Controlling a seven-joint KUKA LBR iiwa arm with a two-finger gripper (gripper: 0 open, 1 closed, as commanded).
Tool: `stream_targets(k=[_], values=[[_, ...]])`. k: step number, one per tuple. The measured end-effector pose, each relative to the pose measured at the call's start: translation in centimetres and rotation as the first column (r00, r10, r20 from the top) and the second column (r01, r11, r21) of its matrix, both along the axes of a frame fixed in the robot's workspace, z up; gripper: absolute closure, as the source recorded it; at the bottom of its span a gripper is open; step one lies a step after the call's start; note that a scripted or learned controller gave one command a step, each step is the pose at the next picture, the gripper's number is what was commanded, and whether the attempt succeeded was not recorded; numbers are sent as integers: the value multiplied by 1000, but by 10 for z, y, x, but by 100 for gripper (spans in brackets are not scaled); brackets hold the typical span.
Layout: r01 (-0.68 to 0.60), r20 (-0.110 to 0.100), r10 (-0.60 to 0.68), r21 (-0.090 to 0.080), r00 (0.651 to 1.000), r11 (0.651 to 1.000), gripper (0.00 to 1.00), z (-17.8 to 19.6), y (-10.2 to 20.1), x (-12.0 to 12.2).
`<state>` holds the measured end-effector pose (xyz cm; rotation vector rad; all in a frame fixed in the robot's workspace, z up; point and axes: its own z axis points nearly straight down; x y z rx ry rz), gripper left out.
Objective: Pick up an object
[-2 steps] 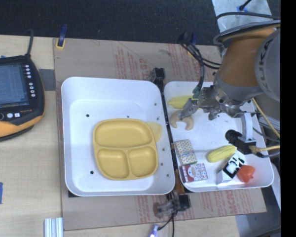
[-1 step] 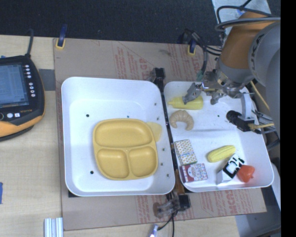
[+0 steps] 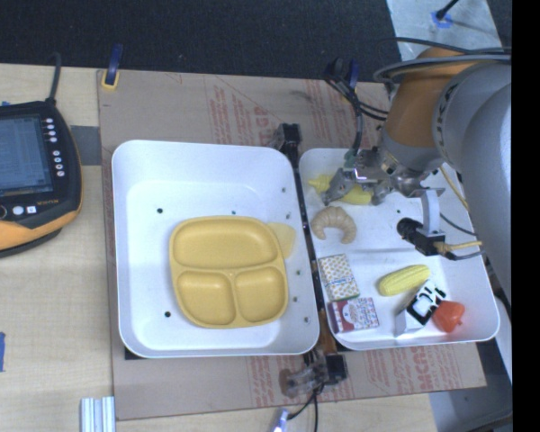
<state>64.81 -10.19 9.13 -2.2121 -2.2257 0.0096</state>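
My gripper (image 3: 360,185) is low over the far end of the right bin (image 3: 486,331). It sits right above a yellow object (image 3: 322,184) that pokes out to its left and below it; most of that object is hidden. A tan croissant (image 3: 334,223) lies just in front of the gripper, apart from it. Further forward in the same bin are a yellow corn cob (image 3: 402,280), two small printed boxes (image 3: 338,276) (image 3: 353,314), a black-and-white item (image 3: 424,301) and a red piece (image 3: 448,315).
The left bin (image 3: 135,241) holds a yellow divided plate (image 3: 227,270). A tablet in an orange case (image 3: 22,174) lies on the bench to the far left. The arm's grey body (image 3: 481,142) overhangs the right bin's far right side.
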Motion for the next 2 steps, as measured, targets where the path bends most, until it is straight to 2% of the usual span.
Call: stream_targets(k=[1,2], values=[[2,-12,-2,-1,1000,1000,0,-1,4,4],[3,-12,-3,-1,1000,1000,0,-1,5,4]])
